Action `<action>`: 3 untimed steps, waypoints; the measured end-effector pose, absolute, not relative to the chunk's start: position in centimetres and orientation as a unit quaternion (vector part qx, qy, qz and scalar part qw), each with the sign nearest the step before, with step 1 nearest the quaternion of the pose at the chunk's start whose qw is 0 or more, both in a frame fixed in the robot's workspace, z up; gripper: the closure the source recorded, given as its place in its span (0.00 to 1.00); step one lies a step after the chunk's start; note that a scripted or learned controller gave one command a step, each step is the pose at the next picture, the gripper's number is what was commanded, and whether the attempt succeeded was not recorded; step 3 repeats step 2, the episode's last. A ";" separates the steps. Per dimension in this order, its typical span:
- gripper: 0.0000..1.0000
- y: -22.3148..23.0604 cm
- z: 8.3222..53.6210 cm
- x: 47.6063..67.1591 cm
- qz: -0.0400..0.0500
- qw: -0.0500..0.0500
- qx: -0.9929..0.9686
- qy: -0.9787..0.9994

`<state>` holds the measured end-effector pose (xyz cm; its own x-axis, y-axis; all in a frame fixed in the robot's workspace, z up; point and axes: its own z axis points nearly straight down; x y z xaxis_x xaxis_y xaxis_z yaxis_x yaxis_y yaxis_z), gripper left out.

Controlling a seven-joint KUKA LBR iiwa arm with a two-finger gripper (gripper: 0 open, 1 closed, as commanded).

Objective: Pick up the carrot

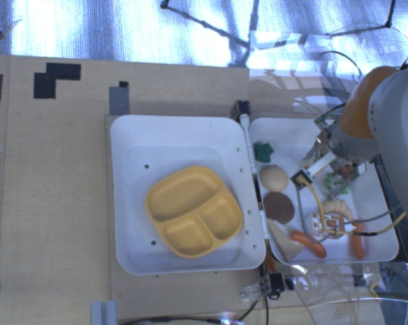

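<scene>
1. The carrot (308, 243), an orange tapered stick, lay near the front wall of the right bin (386, 252), pointing slantwise from upper left to lower right.
2. The gripper (332, 217) hung over the same bin, just right of and slightly behind the carrot; cables and the wrist hid its tips, so how it was set could not be told, and nothing was seen gripped in it.
3. A second orange piece (356, 241), short and upright in the view, lay right of the gripper by the front wall.
4. The arm (386, 114) was smooth grey with an orange band, reaching in from the right; a yellow cable (316, 198) curved down along it toward the gripper.
5. The right bin, shallow, white and round-cornered, also held a dark green lump (263, 152) at the back left, a pale beige ball (273, 178) below it, a flat brown disc (279, 207) next, and a whitish wedge (285, 241) touching the carrot's left end.
6. A small greenish item (339, 181) sat under the wrist, too blurred to name.
7. The left bin (122, 202), of the same shape, held a yellow plastic tray (193, 210) with three compartments, turned at a slant.
8. Both bins rested on a pale wooden bench (48, 202).
</scene>
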<state>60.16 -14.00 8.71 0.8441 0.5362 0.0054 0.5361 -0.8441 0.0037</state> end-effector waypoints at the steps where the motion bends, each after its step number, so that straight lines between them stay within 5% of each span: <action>1: 0.00 -6.9 18.7 51.5 0.004 -0.001 0.958 0.287; 2: 0.00 -9.1 11.0 54.2 0.002 0.000 0.976 0.219; 3: 0.00 -9.1 11.0 54.2 0.002 0.000 0.976 0.219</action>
